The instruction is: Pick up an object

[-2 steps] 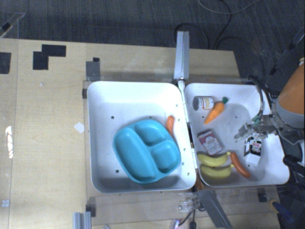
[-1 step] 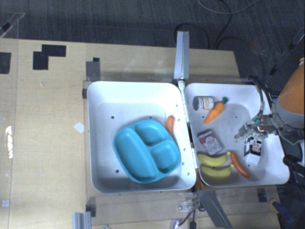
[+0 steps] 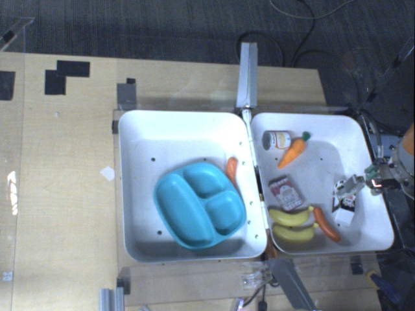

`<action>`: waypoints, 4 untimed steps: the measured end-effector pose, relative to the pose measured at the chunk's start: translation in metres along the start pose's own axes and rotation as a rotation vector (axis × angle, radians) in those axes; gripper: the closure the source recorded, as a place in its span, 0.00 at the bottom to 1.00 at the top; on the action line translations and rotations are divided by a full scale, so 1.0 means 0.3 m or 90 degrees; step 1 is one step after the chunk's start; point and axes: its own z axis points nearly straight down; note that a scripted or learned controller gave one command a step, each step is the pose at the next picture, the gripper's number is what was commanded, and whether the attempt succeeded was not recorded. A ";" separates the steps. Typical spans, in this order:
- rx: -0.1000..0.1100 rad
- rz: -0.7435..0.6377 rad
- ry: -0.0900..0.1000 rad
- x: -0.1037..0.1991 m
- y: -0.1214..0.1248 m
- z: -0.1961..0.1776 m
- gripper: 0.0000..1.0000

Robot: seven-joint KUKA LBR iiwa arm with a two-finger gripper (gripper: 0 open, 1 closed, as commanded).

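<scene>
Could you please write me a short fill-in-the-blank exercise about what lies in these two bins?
1. The divided plate in the left bin is ____ in colour.
2. The toy carrot lies in the ____ bin.
3. The bananas lie near the right bin's ____ edge in the camera view.
4. The gripper is over the ____ bin.

Missing words: blue; right; bottom; right

Pale wooden bench (image 3: 58,173) on dark carpet (image 3: 130,18).
</scene>
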 end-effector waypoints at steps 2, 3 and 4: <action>-0.001 -0.430 0.000 0.002 -0.017 0.034 0.00; -0.005 -0.430 -0.004 0.000 -0.007 -0.007 1.00; -0.002 -0.452 -0.001 0.204 0.004 -0.303 1.00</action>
